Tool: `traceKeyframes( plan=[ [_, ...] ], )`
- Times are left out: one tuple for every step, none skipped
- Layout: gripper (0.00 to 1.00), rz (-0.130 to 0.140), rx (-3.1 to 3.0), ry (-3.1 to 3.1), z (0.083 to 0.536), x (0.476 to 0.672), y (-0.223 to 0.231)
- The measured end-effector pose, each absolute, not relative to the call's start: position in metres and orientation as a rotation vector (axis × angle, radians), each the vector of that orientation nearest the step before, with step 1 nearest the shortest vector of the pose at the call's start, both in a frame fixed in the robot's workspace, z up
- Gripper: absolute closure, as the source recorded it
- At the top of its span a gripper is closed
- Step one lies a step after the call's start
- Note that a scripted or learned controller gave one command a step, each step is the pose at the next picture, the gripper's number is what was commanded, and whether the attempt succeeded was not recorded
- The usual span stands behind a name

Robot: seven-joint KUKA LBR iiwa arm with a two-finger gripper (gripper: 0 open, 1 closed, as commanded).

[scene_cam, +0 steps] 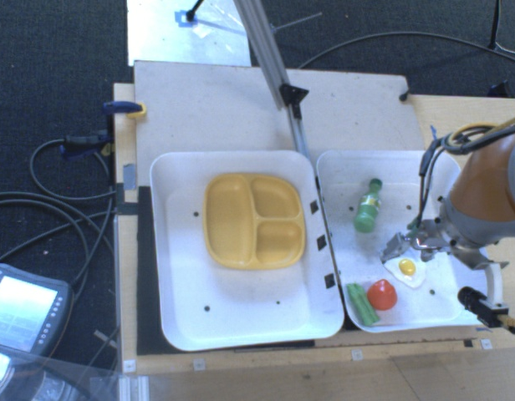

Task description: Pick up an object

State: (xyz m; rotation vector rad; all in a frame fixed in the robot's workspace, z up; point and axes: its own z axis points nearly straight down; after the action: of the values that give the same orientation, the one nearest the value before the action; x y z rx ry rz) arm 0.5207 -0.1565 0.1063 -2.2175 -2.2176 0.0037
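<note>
A wooden bench [266,370] stands on dark carpet, cables trailing off its far-left side; a pale board covers its top and carries two shallow white bins side by side.

The gripper [397,249] is low inside the right bin [337,170], at the end of the grey arm with its orange band; its metal tip sits just above the fried-egg toy [408,270], touching or nearly touching the egg's upper edge. I cannot tell whether the fingers are spread or closed; they are small and blurred, and nothing is plainly between them, so no hold is recorded.

Other candidates for picking, placed relative to the gripper: a green bottle [368,206] just beyond it toward the bin's far left, lying tilted; a red tomato-like piece [382,294] just nearer the front edge, touching or beside a green stick-shaped piece [362,304]. Well apart, in the left bin [182,307], a yellow divided plate [254,221] lies flat.

Judgement: the low pose over the egg suggests it is the intended target; being thin and flat on the floor, it offers little to pinch, and a miss is likely.
</note>
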Motion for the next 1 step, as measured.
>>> traceKeyframes(
  plan=[
    [1.0, -0.003, -2.225, -2.223, 0.1208, 0.5233, -0.1572]
  ],
)
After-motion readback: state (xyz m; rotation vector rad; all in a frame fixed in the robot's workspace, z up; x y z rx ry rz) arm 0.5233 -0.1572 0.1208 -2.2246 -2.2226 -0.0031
